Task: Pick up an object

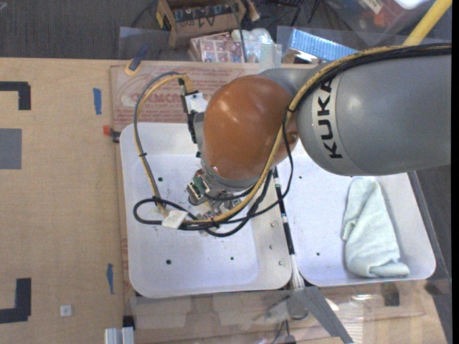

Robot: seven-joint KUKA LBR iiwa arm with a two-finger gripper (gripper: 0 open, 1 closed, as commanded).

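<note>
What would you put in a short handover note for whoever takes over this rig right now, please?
Arm: reaches in from the right, its orange band above the left bin.
Tool: under the wrist, near that bin's middle; its state cannot be read.
Things: a pale folded cloth lies in the right bin.
Done: no pick can be confirmed.
Left: pick up an object and lift it.

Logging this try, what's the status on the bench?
Hand low over left bin, fingers hidden by wrist. Pale cloth lies in right bin, untouched. Cables loop around the wrist.
</note>
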